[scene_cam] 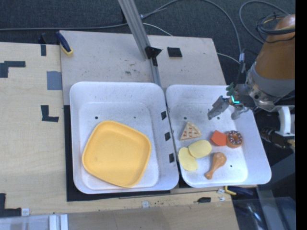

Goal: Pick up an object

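From my station the feed was evenly and softly lit from overhead. The white bins [120, 92] came through bright but not blown out, and the yellow plate [116, 152] cast only a thin shadow at its near edge. Detail was soft and slightly grainy throughout, and the dark floor past the bench's [24, 128] far edge stayed dim.

Plate [116, 153] in left bin [79, 97]. In right bin [259, 169], near its front edge: wedge [190, 131], chips [194, 154], drumstick [215, 164], block [218, 138], donut [234, 139] rightmost.
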